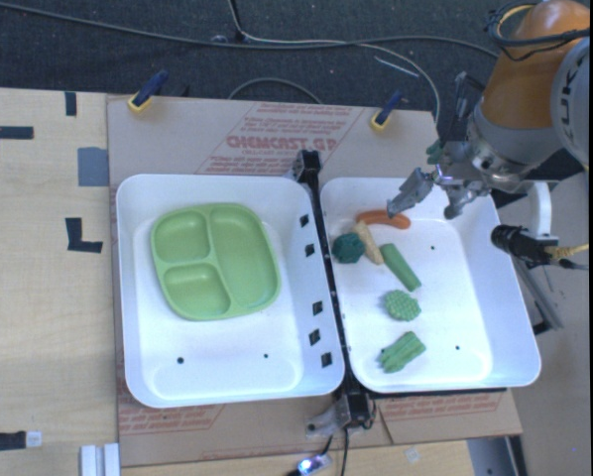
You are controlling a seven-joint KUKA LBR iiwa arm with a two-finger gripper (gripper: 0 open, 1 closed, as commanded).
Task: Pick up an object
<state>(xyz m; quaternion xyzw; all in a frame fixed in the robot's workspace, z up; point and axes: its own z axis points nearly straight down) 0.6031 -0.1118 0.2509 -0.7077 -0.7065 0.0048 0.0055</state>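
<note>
My gripper point(434, 199) hangs over the back edge of the right bin point(475, 315), its two grey fingers spread apart and nothing between them. An orange carrot-like piece point(384, 218) lies just left of and below its left finger. Nearby lie a dark green round piece point(348, 248), a pale tan stick point(370, 244) and a green oblong piece point(401, 268). Further forward sit a bumpy green round piece point(402, 306) and a green ridged piece point(402, 351).
The left bin point(148, 365) holds a light green divided plate point(214, 260). A black divider with clips point(321, 266) runs between the bins. Cables point(277, 38) cross the dark floor behind the bench, and yellow-blue clamps point(148, 89) hold the cardboard's back edge.
</note>
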